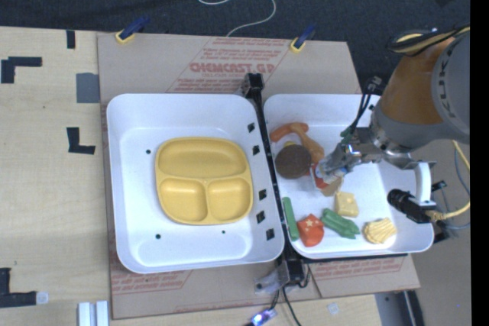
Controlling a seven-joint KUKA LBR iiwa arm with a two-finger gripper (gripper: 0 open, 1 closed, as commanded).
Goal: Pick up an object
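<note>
A dark carpeted floor surrounds the bench (46, 111), where a cardboard sheet (229, 65) underlies 2 white bins. The left bin (126, 187) carries a yellow divided tray (205, 179) near its middle. The right bin (409, 244) holds toy food: a brown round piece (293, 160) by its left wall, an orange sausage (289, 131) toward its far left corner, a green bean (289, 216), a red tomato (310, 230), a green pepper (339, 224), a yellow chunk (347, 204) and a pale corn piece (379, 230) along its near edge. The gripper (334, 168) sits low at the bin's middle, over a small red piece (322, 181); whether it is apart or together, I cannot tell. That piece looks light, stiff and smooth, likely slippery; gripping across its narrow middle seems best.
</note>
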